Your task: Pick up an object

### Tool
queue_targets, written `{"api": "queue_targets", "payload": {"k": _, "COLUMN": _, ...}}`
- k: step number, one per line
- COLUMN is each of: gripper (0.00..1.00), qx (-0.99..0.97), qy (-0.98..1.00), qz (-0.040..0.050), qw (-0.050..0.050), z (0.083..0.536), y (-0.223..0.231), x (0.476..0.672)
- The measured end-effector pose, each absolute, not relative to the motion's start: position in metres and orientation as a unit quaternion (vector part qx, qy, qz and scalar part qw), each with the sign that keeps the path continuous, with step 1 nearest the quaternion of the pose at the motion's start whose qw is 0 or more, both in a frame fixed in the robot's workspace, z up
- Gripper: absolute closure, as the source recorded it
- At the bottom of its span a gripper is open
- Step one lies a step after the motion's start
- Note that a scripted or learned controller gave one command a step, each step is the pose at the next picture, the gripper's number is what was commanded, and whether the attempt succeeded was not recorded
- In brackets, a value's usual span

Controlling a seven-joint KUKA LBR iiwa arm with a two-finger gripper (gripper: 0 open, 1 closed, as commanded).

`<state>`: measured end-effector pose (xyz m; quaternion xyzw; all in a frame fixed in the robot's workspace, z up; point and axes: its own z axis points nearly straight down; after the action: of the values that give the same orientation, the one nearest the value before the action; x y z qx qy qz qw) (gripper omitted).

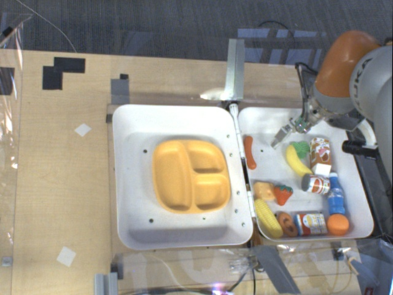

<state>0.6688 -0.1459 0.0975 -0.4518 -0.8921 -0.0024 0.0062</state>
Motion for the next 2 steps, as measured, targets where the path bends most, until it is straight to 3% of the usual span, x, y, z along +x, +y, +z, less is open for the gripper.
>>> {"api": "queue_targets", "payload": {"k": 1, "gripper": 0.0, "qx": -0.491, "qy": -0.871, "qz": -0.0014, "qw": -0.003, "z": 0.09, "y": -0.099, "x": 0.648}}
{"api": "queue_targets", "payload": {"k": 2, "gripper": 0.0, "qx": -0.498, "qy": -0.867, "qz": -0.0019, "qw": -0.004, "z": 0.088, "y": -0.093, "x": 0.638}}
